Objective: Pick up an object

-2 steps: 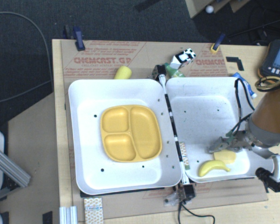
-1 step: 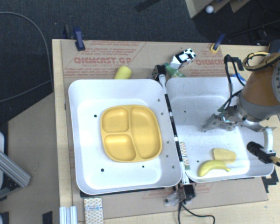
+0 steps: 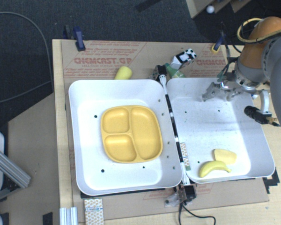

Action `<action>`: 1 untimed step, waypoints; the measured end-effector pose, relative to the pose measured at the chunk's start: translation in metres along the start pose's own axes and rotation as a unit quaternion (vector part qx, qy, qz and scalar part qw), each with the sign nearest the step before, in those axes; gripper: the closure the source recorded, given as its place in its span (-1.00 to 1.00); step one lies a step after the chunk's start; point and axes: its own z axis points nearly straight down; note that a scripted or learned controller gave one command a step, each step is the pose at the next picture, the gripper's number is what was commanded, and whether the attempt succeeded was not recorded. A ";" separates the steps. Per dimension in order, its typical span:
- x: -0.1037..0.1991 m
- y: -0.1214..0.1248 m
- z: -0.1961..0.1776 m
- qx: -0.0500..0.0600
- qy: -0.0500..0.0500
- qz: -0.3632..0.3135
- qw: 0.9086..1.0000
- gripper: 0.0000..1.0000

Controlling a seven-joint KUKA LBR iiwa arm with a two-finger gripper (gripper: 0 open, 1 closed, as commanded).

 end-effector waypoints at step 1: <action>-0.012 -0.125 0.001 0.002 0.000 0.001 1.000 -1.00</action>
